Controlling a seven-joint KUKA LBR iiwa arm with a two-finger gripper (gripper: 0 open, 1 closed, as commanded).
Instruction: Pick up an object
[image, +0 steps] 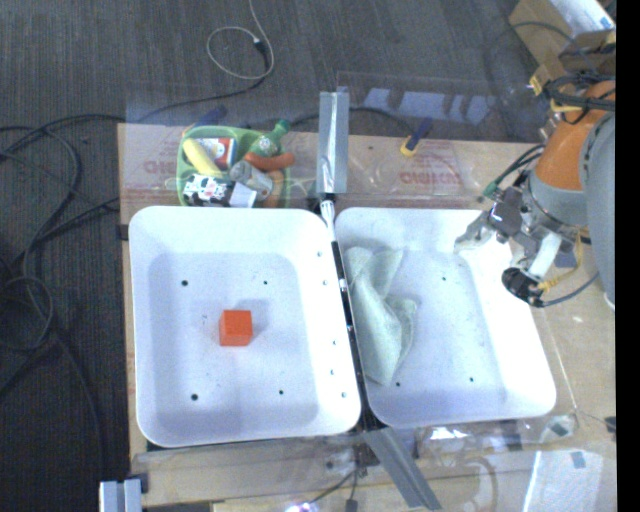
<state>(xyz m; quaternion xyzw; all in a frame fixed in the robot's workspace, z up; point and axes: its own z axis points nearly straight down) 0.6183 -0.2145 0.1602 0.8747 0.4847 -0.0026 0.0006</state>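
Fingers (507, 240) apart, empty, above the right bin's (500, 400) rim.

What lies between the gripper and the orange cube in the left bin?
In the camera view, a crumpled pale cloth in the right bin and the two bins' adjoining rims lie between the gripper and the orange cube in the left bin.

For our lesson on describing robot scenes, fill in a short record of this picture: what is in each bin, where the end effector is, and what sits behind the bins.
left bin: one orange cube, near the middle
right bin: pale cloth, crumpled along its left side
end effector: above the right bin's upper right rim, nothing seen in it
behind left bin: green tub of small items
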